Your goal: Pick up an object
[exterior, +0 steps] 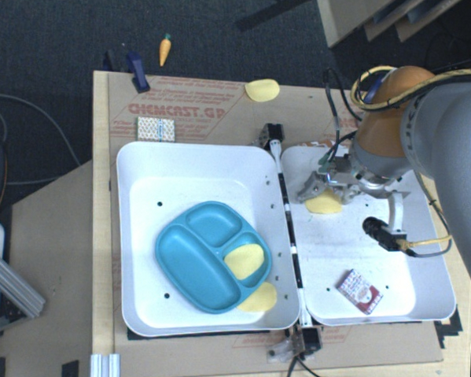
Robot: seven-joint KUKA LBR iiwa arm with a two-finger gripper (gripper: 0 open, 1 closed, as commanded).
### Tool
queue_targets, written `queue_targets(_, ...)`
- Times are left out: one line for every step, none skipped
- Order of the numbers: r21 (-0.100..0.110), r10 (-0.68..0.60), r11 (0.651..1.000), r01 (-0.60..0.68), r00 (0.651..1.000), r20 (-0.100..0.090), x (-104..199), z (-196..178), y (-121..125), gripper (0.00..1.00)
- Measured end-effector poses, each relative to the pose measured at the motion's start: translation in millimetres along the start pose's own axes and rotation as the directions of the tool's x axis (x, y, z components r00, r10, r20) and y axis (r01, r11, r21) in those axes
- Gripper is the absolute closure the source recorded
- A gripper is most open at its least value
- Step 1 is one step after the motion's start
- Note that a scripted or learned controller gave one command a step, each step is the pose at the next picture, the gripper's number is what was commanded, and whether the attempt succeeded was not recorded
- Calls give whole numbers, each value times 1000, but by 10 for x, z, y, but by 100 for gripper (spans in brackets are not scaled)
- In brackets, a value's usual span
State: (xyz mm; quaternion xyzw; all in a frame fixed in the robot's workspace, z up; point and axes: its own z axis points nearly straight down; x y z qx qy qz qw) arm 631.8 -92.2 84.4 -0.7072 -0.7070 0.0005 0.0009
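Note:
My gripper (pixel 325 193) is low over the far left part of the right bin (pixel 419 300). It stands open, with one finger on each side of a flat yellow piece (pixel 323 205) that lies on the bin floor. I cannot tell whether the fingers touch the piece. A red and white packet (pixel 359 291) lies near the front of the same bin. In the left bin (pixel 141 179) a blue divided plate (pixel 204 257) carries a yellow piece (pixel 245 259). Another yellow piece (pixel 259 298) lies by the plate's front edge.
The grey arm with its orange band (pixel 398 90) fills the far right. A black cable plug (pixel 381 233) hangs over the right bin. On the bench behind the bins lie a yellow lemon-like piece (pixel 262 90), a small packet (pixel 156 128), a blue item (pixel 137 72) and a toy carrot (pixel 165 50).

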Motion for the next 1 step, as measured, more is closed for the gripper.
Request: queue_targets(-7,0,1000,0,1000,1,-1,-125,20,100)
